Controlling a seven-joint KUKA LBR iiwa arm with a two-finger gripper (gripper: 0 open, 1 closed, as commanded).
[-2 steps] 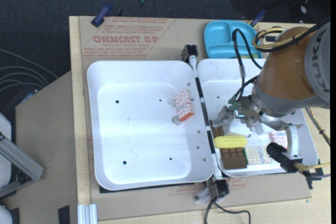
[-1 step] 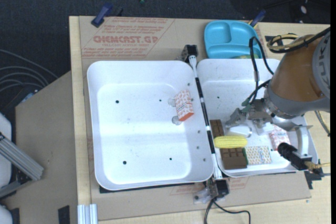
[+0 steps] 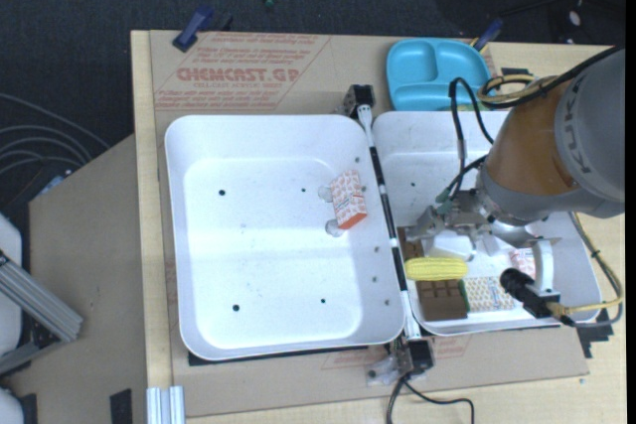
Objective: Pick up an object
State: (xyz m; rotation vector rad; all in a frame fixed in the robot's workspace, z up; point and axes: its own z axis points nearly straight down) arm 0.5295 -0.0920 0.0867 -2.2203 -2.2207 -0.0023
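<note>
In the right bin (image 3: 417, 154), my gripper (image 3: 452, 225) hangs low over the near half, under the grey and orange arm (image 3: 542, 154). Just in front of it lies a yellow corn cob (image 3: 435, 268). Closer to the front wall are a brown chocolate bar (image 3: 440, 297) and a patterned packet (image 3: 484, 293). A red and white item (image 3: 524, 261) lies to the right of the gripper, partly hidden. A small red and white carton (image 3: 348, 199) rests in the left bin (image 3: 248, 313) near its right wall. Nothing is seen between the fingers.
A blue divided tray (image 3: 437, 74) stands on the bench behind the right bin. A small blue object (image 3: 194, 30) lies at the board's far left corner. A black clip (image 3: 358, 98) sits at the far end of the divider between the bins.
</note>
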